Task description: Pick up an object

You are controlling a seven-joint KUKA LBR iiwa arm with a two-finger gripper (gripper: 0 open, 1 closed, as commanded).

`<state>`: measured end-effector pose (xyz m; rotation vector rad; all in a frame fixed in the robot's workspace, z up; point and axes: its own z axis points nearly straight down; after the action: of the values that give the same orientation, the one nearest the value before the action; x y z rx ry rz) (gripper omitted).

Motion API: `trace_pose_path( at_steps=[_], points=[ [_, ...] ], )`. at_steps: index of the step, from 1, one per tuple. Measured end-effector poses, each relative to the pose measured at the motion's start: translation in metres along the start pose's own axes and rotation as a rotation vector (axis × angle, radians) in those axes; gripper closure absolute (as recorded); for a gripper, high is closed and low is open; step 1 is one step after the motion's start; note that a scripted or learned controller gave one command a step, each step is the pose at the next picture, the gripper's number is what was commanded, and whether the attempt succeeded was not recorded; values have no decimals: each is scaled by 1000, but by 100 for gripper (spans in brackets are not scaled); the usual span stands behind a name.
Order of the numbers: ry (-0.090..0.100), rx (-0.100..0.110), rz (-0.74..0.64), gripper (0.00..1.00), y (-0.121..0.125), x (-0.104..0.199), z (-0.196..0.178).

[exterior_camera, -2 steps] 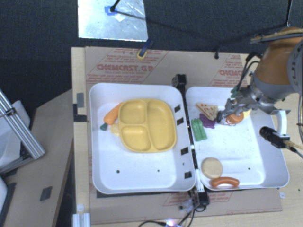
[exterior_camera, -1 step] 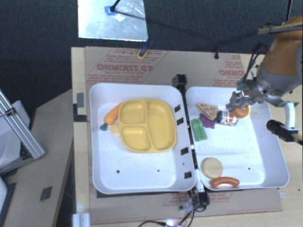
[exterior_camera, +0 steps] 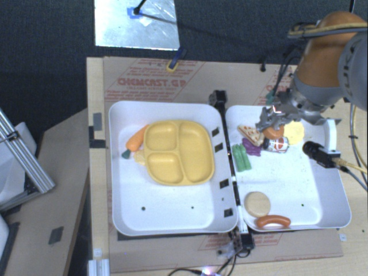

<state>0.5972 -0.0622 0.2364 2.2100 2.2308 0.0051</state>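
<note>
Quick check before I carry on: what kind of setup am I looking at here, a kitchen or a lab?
Most likely a robot lab test bench, not a kitchen. Two white bins sit on printed cardboard, the food looks like toys, such as the carrot and sausage, and the gripper hangs over the right bin.

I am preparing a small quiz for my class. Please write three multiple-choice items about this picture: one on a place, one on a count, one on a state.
1. Where does the carrot lie?
A. In the left bin, at the yellow tray's left edge
B. In the right bin
C. On the cardboard

2. How many compartments has the yellow tray?
A. Two
B. Three
C. Five

3. How does the tray lie?
A. Flat, open side up
B. Upside down
C. On its edge

Answers: 1 A, its orange body touches the tray's left rim; 2 B, two small and one long are seen; 3 A, its hollows face up.
</note>
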Motion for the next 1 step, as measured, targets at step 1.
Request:
trace_pose_path(
  at_steps=[1],
  points=[
    [1, 3, 0, 100, -5, 47, 12]
  ],
)
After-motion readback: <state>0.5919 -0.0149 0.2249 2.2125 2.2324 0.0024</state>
